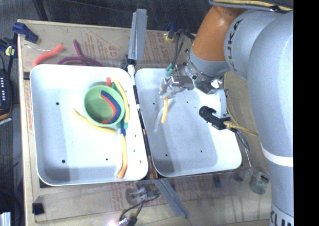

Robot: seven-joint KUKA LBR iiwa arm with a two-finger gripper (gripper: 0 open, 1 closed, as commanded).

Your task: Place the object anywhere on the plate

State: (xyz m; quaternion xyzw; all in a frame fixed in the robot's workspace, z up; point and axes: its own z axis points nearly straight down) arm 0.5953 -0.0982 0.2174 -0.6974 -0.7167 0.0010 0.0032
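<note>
Dangling from the gripper [168,90], whose fingers pinch its top end, a thin yellow strip [164,110] hangs limp above the right bin [199,165], well apart from the green plate [97,104] in the left bin [60,155]. Being soft, slender and floppy, it could swing or slip loose in transit, or drape over the smooth round plate's edge among the rubbery cords [122,145] around it.
</note>
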